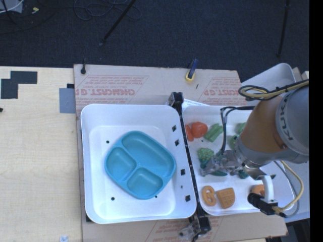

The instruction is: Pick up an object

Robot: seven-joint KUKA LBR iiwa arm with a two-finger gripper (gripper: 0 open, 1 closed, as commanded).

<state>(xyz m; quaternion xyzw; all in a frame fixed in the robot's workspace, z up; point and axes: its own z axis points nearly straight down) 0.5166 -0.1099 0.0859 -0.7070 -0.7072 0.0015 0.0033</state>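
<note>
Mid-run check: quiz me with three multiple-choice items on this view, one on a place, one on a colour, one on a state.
1. Where is the divided plate?
A. left bin
B. right bin
C. on the cardboard

2. What colour is that plate?
A. red
B. blue
C. yellow

3. Where is the arm now?
A. parked off the bench
B. over the left bin
C. down over the right bin

Answers:
1 A: the plate lies flat inside the left bin.
2 B: it is light blue, with three compartments.
3 C: the arm's wrist hangs above the toy foods, near the green items.
</note>
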